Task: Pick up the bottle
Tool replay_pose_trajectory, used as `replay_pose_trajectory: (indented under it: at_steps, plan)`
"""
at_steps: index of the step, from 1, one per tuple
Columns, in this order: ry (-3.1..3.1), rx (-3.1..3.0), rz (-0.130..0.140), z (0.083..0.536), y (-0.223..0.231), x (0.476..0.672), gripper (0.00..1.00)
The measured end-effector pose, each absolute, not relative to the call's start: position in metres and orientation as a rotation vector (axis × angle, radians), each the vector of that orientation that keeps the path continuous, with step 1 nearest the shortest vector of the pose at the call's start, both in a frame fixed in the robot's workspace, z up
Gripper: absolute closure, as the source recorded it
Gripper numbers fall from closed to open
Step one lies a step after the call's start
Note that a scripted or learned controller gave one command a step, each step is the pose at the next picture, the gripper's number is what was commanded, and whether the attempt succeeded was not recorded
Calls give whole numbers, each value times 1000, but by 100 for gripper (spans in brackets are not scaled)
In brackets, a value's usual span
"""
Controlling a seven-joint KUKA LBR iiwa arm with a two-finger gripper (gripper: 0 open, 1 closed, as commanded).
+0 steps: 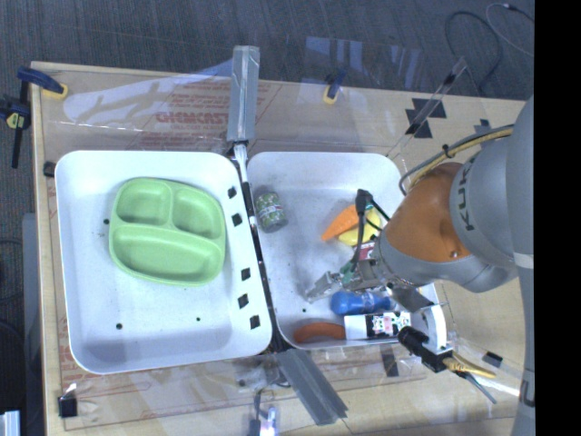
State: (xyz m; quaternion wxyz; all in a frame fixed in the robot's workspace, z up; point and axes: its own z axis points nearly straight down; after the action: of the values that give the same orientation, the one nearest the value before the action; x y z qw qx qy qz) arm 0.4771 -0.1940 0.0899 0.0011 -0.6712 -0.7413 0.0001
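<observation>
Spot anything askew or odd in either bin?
Nothing spilled or broken. The blue-capped white bottle lies on its side in the right white bin, crowded by an orange-yellow toy and a red sausage-shaped piece.

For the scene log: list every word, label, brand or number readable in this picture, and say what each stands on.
"KU", the visible letters of a brand mark: on the grey robot arm at the right edge; the rest is cut off.
Red printed lettering: on the clear plastic sheet behind the white bins; too blurred to read.
Label: on the blue-capped white bottle in the right white bin; too small to read.
</observation>
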Motion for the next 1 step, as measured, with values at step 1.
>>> replay_pose_trajectory:
  at_steps: [1]
  plan:
    - [-2331, -2099, 1, 98, -194, 478, 100]
